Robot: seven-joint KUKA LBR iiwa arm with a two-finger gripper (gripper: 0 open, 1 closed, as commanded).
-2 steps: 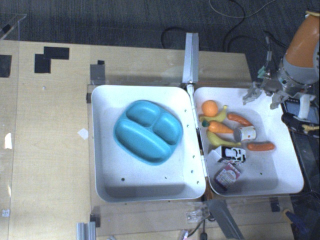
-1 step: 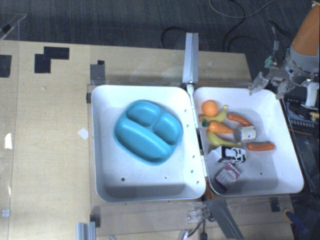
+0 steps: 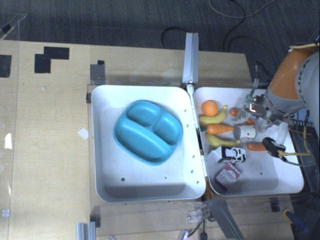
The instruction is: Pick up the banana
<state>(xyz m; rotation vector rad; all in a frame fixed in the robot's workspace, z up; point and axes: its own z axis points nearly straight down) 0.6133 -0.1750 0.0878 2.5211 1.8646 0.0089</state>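
You are looking at a robotics lab. A pale wooden bench (image 3: pixel 45 134) carries two shallow white bins (image 3: pixel 105 134) bolted between metal brackets (image 3: pixel 190 59), with black tape markers (image 3: pixel 50 58) at the upper left. Loose cables (image 3: pixel 235 9) trail over dark carpet (image 3: pixel 100 9) along the top, and the grey-and-orange robot arm (image 3: pixel 295 79) reaches in at right.

One fixed camera looks down slantwise over both bins (image 3: pixel 100 149).
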